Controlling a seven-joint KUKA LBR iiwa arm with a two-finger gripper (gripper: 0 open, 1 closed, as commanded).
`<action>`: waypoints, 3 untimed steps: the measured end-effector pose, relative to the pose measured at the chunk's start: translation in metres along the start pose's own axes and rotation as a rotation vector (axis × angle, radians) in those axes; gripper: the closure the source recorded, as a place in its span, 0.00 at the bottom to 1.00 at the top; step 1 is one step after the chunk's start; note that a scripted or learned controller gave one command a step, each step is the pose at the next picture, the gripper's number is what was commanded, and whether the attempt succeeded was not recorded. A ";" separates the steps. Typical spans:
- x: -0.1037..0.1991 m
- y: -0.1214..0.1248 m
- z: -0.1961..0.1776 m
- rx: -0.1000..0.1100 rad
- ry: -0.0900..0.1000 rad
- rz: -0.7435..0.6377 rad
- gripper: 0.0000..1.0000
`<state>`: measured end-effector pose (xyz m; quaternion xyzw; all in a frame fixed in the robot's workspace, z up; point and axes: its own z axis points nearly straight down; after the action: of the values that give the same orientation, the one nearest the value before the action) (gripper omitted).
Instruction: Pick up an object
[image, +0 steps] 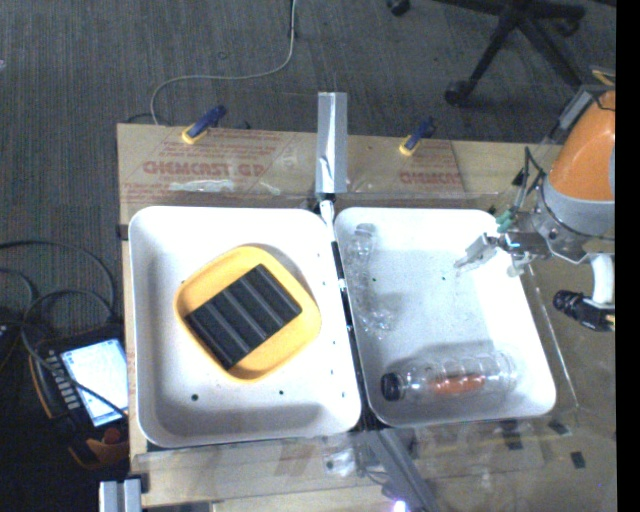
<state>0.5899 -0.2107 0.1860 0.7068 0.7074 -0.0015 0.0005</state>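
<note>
End effector (478, 252) hangs over the upper right part of the right bin (530, 330), arm coming in from the right w/ its orange band up by the wrist. Fingers look thin and point down-left; can't tell if they're spread or pressed together, too small and blurry. Nothing visible between them.

Closest candidate I'd guess: the clear bottle (450, 378) lying on its side near the bin's front wall, dark cap at its left end, something orange-ish inside. Long axis runs roughly left-right, tilted a bit. It sits below and slightly left of the end effector, apart from it, so a reach toward the front edge is needed, approx. across the bottle's width.

Other options: a clear crinkly item (364, 280) along the right bin's left wall, hard to make out; a yellow-and-black block (249, 310) in the left bin (160, 400), farther off.
</note>
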 end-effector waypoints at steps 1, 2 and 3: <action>0.000 0.000 0.000 0.000 0.000 0.000 0.00; 0.015 -0.087 -0.035 0.000 0.002 -0.072 0.00; 0.022 -0.106 0.022 0.000 0.004 -0.143 0.00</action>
<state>0.4839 -0.1884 0.1637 0.6547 0.7559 -0.0002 -0.0008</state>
